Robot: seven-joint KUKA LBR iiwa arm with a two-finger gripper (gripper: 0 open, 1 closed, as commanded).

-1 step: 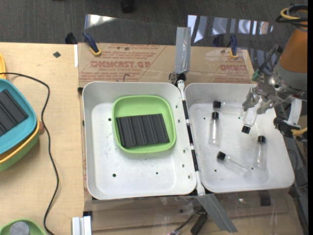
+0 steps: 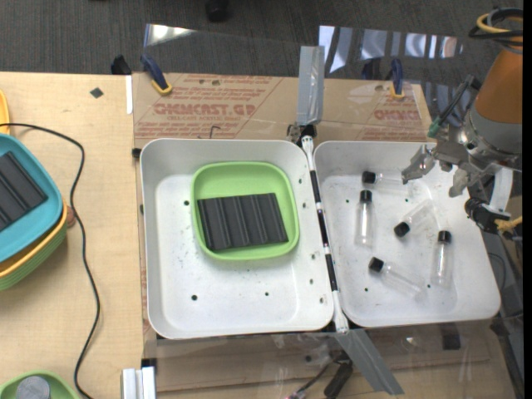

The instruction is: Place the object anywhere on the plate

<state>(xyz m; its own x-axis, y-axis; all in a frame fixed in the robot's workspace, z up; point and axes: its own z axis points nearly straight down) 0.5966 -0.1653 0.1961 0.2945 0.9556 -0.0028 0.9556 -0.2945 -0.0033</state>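
Nearest the camera, clear vials with black caps lie scattered in the right bin (image 2: 465,302); the closest vial (image 2: 395,276) lies slantwise near the front, others farther back. The green plate (image 2: 283,181), carrying a dark ribbed insert (image 2: 243,221), sits in the left bin (image 2: 166,289). Farther back, at the right bin's far corner, the claw (image 2: 439,169) hangs spread and pinching nothing. A good pick likely means choosing a vial lying apart from its neighbours and closing across its barrel, since these probably roll.
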